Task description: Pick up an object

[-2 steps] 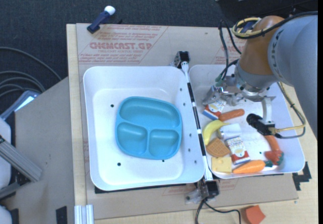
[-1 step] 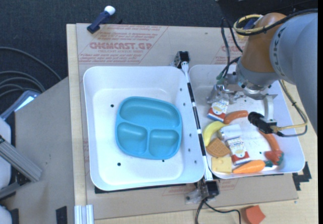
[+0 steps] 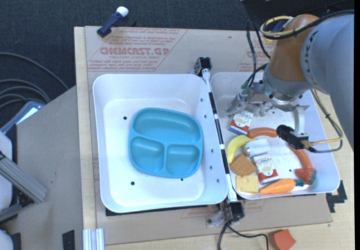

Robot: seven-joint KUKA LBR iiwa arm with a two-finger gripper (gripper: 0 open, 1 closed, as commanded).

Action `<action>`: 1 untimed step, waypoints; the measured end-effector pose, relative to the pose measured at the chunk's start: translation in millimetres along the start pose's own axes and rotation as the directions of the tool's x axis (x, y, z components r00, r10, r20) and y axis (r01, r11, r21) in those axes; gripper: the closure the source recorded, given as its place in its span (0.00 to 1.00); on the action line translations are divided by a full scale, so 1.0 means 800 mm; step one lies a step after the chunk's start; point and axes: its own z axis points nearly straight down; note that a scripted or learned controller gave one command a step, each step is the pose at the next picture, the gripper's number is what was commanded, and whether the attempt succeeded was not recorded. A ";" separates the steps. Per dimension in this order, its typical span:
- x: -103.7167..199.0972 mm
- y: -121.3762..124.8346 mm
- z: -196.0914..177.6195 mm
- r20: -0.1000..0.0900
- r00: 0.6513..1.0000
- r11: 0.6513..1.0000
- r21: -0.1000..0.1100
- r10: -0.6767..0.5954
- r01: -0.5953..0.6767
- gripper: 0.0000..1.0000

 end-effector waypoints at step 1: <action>-0.027 -0.096 0.013 0.001 1.000 1.000 0.000 0.000 0.000 0.00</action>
